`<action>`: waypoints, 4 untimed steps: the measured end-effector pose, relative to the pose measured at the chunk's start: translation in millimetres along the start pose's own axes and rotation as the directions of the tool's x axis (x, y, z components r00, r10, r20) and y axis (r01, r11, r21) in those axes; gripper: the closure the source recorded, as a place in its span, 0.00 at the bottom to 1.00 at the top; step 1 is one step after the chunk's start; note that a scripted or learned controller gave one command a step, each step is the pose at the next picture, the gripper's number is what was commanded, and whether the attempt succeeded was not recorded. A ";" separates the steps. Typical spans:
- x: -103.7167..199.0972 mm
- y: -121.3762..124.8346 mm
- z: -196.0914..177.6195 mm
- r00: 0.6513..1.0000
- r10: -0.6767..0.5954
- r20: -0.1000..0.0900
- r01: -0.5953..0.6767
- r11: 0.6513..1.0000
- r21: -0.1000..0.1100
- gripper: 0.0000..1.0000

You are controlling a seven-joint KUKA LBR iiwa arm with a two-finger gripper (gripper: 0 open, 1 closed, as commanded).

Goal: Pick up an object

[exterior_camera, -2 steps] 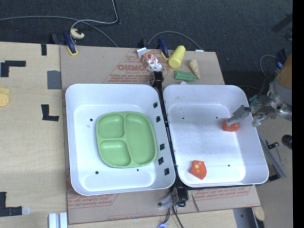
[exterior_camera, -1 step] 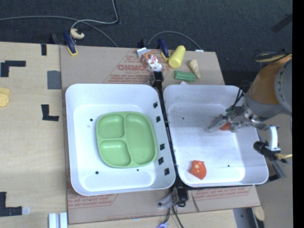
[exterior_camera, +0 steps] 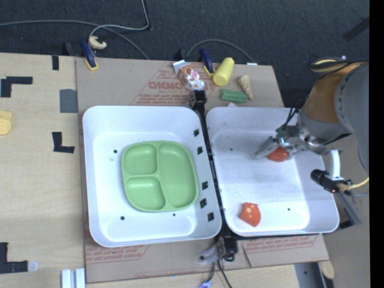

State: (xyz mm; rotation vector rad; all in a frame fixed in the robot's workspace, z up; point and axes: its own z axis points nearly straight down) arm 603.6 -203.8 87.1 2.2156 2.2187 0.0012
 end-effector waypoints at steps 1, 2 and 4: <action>-20.0 18.0 -41.2 1.000 0.000 -0.002 0.000 1.000 0.004 0.00; -11.6 15.7 0.3 1.000 0.000 0.000 0.000 1.000 0.003 0.00; 89.9 14.4 -16.2 1.000 -0.002 -0.006 0.002 1.000 0.006 1.00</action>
